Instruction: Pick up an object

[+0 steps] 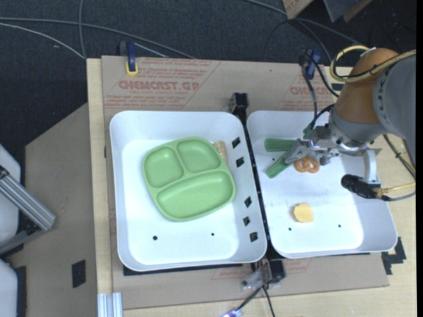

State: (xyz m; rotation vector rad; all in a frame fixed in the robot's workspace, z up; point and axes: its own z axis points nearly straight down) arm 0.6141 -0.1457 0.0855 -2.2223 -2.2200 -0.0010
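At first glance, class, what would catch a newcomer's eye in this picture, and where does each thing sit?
The green divided plate stands out most, lying in the middle of the left bin. Next comes the grey arm with its orange band, reaching in from the right, its gripper low over the right bin by a green tool and a small brown pretzel-like piece. A small yellow piece lies apart, nearer the bin's front.
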